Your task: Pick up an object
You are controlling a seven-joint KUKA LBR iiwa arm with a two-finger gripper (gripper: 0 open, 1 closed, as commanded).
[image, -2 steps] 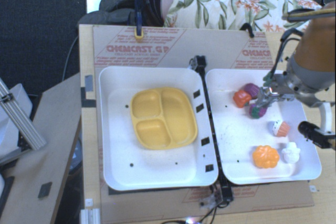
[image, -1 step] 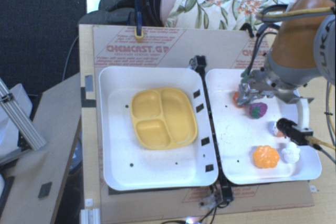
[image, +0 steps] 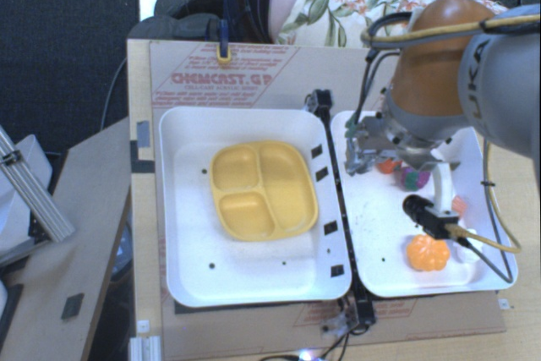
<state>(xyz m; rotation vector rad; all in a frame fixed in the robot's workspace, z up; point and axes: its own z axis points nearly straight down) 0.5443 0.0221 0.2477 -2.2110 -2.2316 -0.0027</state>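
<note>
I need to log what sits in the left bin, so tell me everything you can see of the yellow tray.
The yellow tray looks like smooth moulded plastic, a rounded rectangle with a raised rim and three compartments: two at the far side and one at the near left. It lies flat and right side up, turned slightly askew, near the middle of the left bin. It rests on the bin floor. Nothing else touches it.

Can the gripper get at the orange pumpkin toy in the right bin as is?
Probably yes. The pumpkin toy lies uncovered near the right bin's front, apart from other items; the gripper hangs over the same bin.
</note>
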